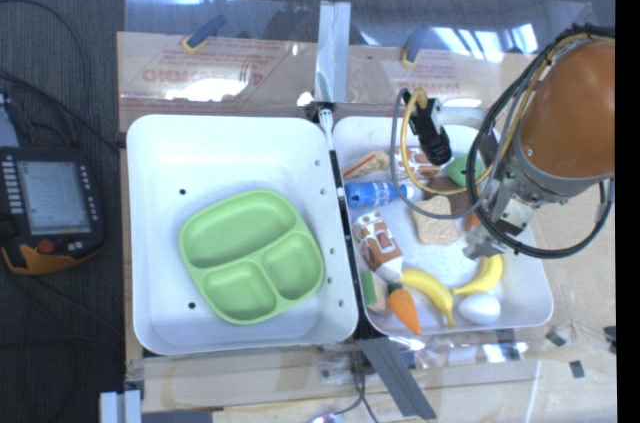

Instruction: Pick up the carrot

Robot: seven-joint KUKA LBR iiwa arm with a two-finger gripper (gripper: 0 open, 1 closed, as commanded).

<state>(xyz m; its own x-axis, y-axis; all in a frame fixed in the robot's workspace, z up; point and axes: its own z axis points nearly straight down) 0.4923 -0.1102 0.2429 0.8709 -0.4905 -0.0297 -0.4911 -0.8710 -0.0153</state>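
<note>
The carrot (404,309) is orange with a green top and lies near the front edge of the right bin (535,309), tip pointing toward the front. My gripper (487,237) hangs over the right side of that bin, above a yellow banana (486,274). It is well to the right of the carrot and somewhat behind it, apart from it. The arm's orange band (575,106) sits above the bin's right rim.
Around the carrot lie a second banana (430,290), a white egg (480,307), a small carton (377,244), a blue bottle (373,194) and a bread slice (436,230). A green divided plate (254,255) rests in the left bin (160,161). Cables (408,146) loop over the right bin's back.
</note>
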